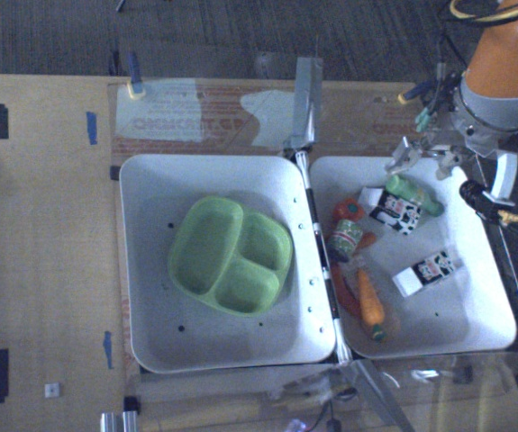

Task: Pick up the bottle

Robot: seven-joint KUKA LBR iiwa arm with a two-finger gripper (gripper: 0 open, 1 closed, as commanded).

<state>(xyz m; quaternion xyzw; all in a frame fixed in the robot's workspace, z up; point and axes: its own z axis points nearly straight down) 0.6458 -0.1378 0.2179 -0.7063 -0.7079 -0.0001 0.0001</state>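
Note:
The green bottle (415,193) lies on its side near the back of the right bin (484,318), its left end resting against a black-and-white carton (394,211). My gripper (423,161) hangs just above and behind the bottle, at the bin's back edge. Its fingers are spread open with nothing between them. The arm's orange band (502,57) rises at the upper right.
The right bin also holds a second small carton (426,272), a carrot (370,301), a printed can (346,238) and red pieces along its left wall. A green divided plate (231,255) sits in the left bin (150,196). A black cable (484,203) hangs at the right rim.

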